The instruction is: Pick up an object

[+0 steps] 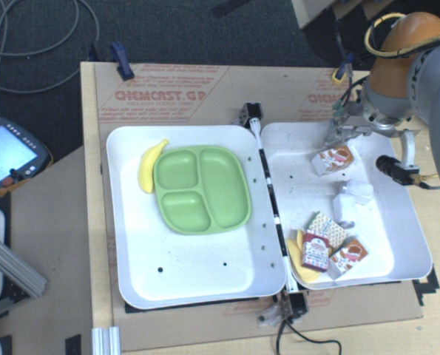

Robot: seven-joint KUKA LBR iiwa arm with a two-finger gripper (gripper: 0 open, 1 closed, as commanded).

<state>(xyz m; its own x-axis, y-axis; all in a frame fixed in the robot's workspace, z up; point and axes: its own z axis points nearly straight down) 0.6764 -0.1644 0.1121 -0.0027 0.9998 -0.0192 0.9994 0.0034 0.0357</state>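
- Right now the gripper [341, 130] hangs low at the far end of the right bin [408, 228], reaching in from the right on the grey arm [408, 72].
- It sits just above a small packet [333, 158] with a red and white label, so that packet looks like the thing the arm wants to pick up.
- The tool's tip is too small and blurry to see well, so whether it is wide, narrow or holding something cannot be told.
- The packet seems to lie flat on the bin floor, so it is probably not lifted yet.
- A pale white piece [350, 200] lies in the middle of the same bin.
- A heap of snack packs [329, 248] sits at the near end, well apart from the tool.
- The left bin [131, 272] holds a green tray [202, 188] with 3 parts and a yellow banana [149, 165] touching its left side.
- These are far from the arm, so they are likely not the goal for this try.
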